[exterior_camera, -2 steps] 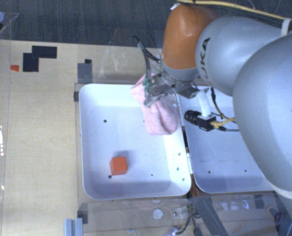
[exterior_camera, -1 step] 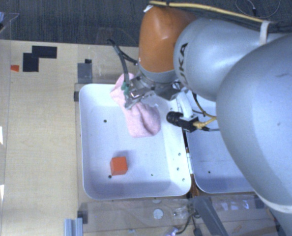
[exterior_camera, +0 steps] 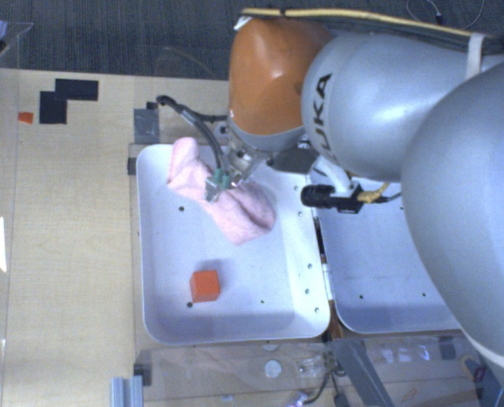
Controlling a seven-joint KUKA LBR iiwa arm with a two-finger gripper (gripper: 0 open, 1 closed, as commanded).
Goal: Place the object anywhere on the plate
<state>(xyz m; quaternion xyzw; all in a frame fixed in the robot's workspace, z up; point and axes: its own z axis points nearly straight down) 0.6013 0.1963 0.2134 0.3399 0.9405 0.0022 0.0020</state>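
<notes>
Arm (exterior_camera: 379, 134) reaches in from the right, over the left bin (exterior_camera: 260, 312). Gripper (exterior_camera: 215, 185) sits low over the pink plate (exterior_camera: 235, 206), which lies in the bin's upper half, tilted toward the back wall. Jaw state: cannot tell, tip too small and blurred against the plate. Orange cube (exterior_camera: 205, 286) rests on the bin floor nearer the front, well apart from plate and gripper. Right bin (exterior_camera: 379, 312) partly hidden by the arm
</notes>
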